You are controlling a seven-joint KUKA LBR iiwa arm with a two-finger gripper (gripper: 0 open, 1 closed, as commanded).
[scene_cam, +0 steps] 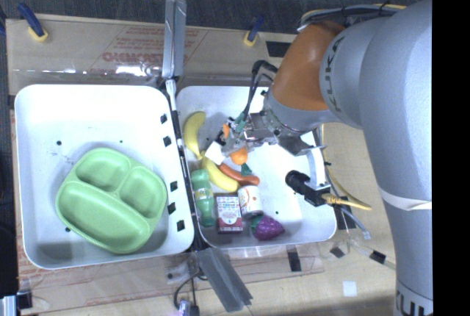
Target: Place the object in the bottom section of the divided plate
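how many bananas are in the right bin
2. The upper banana lies against the right bin's left wall; the lower banana lies just below it, beside the green bottle. The arm covers part of it, so another may be hidden.

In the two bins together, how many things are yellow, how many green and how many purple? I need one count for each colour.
Yellow: 2, the upper banana and the lower banana
Green: 2, the divided plate and the bottle
Purple: 1, the toy fruit
Total: 5
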